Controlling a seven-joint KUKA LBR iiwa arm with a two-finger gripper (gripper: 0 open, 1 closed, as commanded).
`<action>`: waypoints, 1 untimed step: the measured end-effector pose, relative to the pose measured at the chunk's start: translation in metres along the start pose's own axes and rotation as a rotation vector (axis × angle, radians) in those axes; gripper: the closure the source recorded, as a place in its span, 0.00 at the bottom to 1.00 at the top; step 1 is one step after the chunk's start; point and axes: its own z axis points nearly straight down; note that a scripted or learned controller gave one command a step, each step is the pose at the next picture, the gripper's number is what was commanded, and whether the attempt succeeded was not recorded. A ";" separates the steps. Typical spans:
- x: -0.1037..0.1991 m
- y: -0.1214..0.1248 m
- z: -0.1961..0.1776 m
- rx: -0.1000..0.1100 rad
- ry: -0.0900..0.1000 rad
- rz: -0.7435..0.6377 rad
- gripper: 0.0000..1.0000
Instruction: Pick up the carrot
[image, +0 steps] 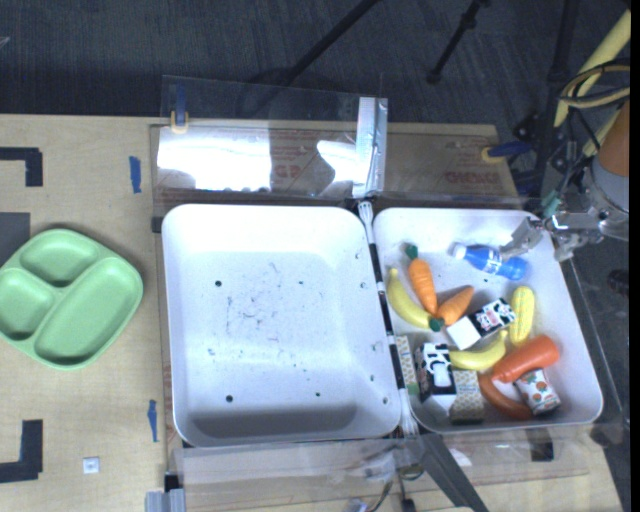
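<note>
— What's your count from the overhead camera?

— I see two white bins side by side on the surface (80, 150). The left bin (270, 320) shows bare floor with dark specks. Everything sits in the right bin (580, 360). I count two carrots: one carrot (421, 283) lies near the bin's left wall, leafy end toward the back, and a second carrot (453, 304) lies just beside it, angled, the two nearly touching. I count three bananas: one (403, 301) curved along the left wall beside the first carrot, one (524, 308) farther right, one (478, 354) under it. There's one blue bottle (490, 260) at the back, one orange-red pepper (522, 362) toward the front, and a few small cartons (435, 366) I can't read. A green divided plate (68, 297) sits on the surface, well left of the bins.

— And the arm?

— It's at the right edge, above the right bin's back corner. The gripper (545, 222) hangs near the blue bottle, well apart from both carrots. Whether it's spread or closed, I can't tell.
</note>
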 end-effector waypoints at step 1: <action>0.094 -0.001 0.036 0.001 0.000 -0.193 0.00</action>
